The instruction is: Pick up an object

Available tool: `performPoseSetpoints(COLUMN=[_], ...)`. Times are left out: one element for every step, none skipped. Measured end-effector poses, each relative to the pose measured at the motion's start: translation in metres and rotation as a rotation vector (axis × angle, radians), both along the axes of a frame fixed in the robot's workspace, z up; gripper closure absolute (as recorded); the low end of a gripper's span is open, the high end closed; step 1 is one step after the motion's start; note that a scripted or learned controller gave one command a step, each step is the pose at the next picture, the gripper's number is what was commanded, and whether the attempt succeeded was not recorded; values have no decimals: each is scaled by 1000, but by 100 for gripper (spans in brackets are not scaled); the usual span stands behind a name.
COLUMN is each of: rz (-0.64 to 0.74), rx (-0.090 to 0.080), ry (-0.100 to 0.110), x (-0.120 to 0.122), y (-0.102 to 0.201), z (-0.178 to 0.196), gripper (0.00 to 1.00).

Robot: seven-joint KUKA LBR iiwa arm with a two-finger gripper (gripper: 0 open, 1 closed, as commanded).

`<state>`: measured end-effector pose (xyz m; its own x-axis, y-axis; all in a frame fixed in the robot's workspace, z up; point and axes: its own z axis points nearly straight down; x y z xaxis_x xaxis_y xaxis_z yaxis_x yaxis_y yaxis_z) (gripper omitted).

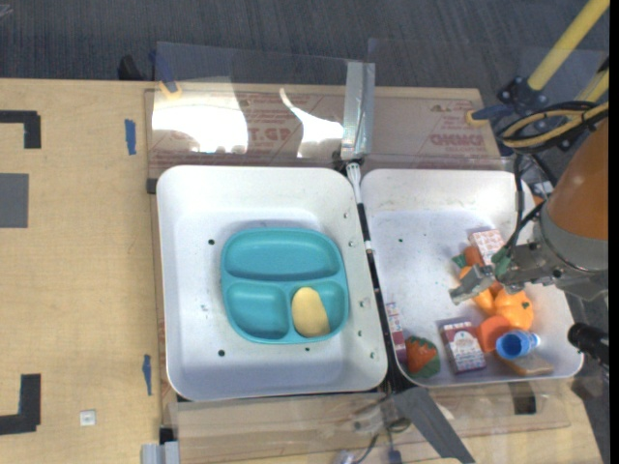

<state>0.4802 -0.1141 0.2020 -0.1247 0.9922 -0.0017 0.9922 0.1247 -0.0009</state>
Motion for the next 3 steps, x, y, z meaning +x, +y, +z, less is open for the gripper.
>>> performPoseSetpoints(rz=[23,64,66], rx=[2,-1,-1], ry=[2,-6,-8], x=[70,55,57], y=[-75,-62,-61], z=[-93,-116,-107], gripper=[0,0,100])
